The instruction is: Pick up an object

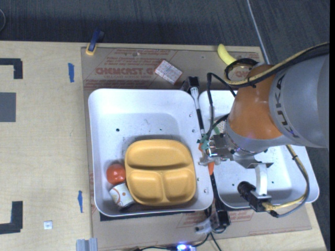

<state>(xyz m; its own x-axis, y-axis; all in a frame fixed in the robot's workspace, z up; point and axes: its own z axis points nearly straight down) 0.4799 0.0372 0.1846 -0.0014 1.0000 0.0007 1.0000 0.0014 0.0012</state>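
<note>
The grey arm with an orange band (pixel 261 109) reached in from the right over the right-hand shallow white bin (pixel 296 192), and its wrist covered much of that bin's floor. The hand (pixel 212 151) sat low at the seam where the two bins met, just beside the right wall of the left-hand shallow white bin (pixel 99 140). Whether it was released or clenched could not be told, because the wrist hid it from above. Nothing showed as held.

The likely targets lay in the left-hand bin, toward its near side. A yellow moulded plastic tray with three compartments (pixel 159 171) took up the middle. A red-orange ball (pixel 115 172) touched its left edge. A small white-and-orange cylinder (pixel 121 194) sat just below the ball, against the tray's lower left corner.

The step in hand looked like positioning before a grasp, with the pick itself not yet made. The next move would probably call for carrying the hand left over the bin wall and lowering it onto one item. The tray looked too broad to take except by its rim. The ball and cylinder were smaller but crowded between the tray and the bin wall, leaving little room.
</note>
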